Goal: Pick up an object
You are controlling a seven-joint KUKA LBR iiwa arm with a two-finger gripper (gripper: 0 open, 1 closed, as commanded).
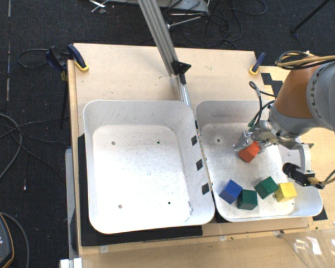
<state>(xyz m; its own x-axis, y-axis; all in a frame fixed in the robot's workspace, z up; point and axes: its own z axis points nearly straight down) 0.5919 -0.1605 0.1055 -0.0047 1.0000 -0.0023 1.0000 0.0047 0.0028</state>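
Orange block (248,152) sits directly under the gripper (247,140).

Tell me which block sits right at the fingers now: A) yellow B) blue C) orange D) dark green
C: the orange block sits tilted right below the gripper in the right bin, apart from the blue, dark green and yellow blocks near the front rim.
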